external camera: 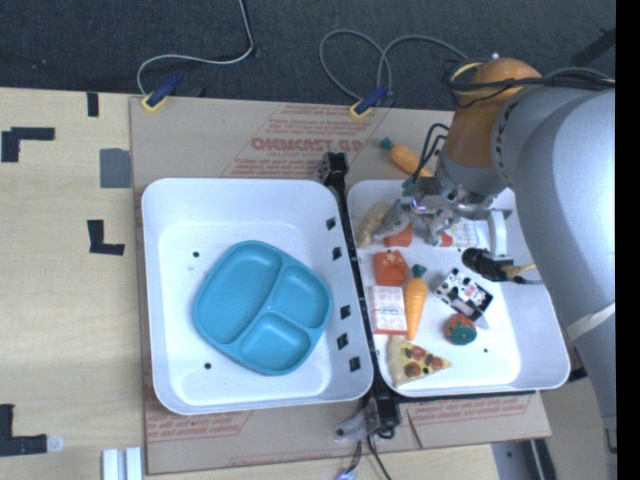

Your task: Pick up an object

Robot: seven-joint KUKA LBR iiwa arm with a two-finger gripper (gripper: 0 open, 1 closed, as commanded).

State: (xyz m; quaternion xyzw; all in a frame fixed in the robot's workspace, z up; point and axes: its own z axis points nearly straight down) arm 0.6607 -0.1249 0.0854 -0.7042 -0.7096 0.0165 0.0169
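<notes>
I see claw (424,215) low in right bin (535,353), at far side among toy food; cannot tell its state. Toy carrot (413,306) lies mid-bin, pizza slice (418,361) near front. Left bin (160,268) carries blue divided plate (262,306).

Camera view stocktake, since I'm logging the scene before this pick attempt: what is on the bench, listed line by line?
left bin: 1, white, left.
divided plate: 1, light blue, inside left bin.
right bin: 1, white, right.
toy carrot: 1, orange, middle of right bin.
pizza slice: 1, yellow, near edge of right bin.
red-and-white packet: 1, left of the toy carrot.
cables: grey, beyond the bins.
gripper: 1, grey, over far end of right bin.
</notes>
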